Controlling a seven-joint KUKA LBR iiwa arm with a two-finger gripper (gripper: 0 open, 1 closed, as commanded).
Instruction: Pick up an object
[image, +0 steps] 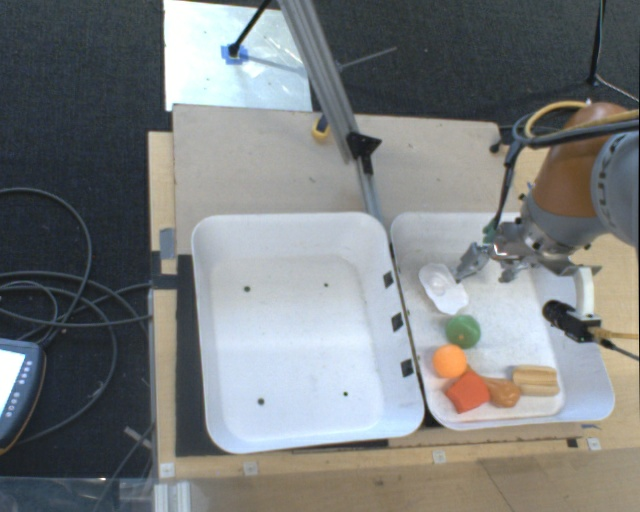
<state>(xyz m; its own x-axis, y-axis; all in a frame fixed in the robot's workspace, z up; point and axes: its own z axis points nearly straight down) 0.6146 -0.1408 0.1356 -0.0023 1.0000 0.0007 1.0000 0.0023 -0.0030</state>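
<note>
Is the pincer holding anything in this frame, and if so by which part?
Nothing is visibly held. The pincer hangs over the right bin, just right of the white object; no item sits between its tips.

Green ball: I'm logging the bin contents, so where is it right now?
The green ball lies in the right bin, between the white object above it and the orange ball just below.

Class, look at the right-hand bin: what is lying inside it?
Inside the right bin: white object, green ball, orange ball, red block, tan roll. The arm covers its far corner.
</note>
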